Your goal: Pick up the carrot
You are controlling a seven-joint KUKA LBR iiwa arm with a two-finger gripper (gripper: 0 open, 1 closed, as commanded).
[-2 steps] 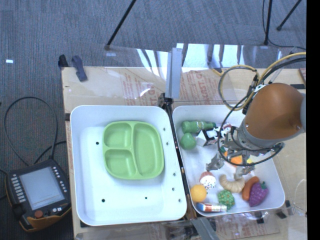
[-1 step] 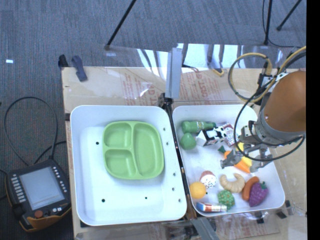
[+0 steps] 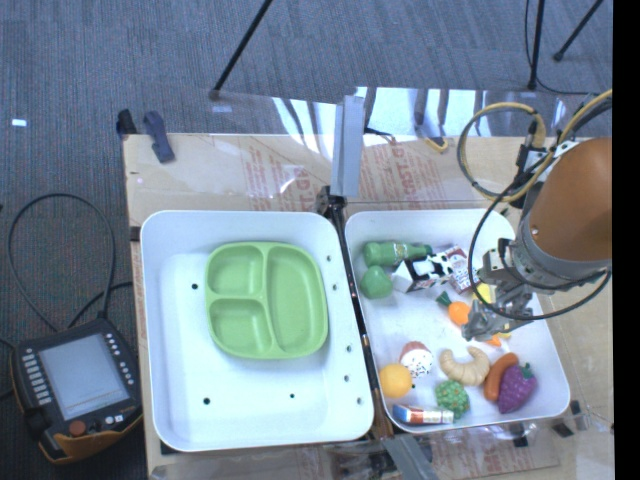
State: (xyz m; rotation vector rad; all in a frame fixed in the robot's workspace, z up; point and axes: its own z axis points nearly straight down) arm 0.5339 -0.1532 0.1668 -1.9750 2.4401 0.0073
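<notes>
Carrot (image 3: 500,376) first: you find it in the right bin (image 3: 400,230), near the front right corner, lying slanted between the croissant (image 3: 466,365) and the purple grapes (image 3: 516,387), touching both. Your gripper (image 3: 487,325) hangs just above and behind it, close beside a small orange ball (image 3: 458,313), and I cannot tell whether it is released or clenched. Left bin (image 3: 170,268) holds a green divided plate (image 3: 267,299).
</notes>
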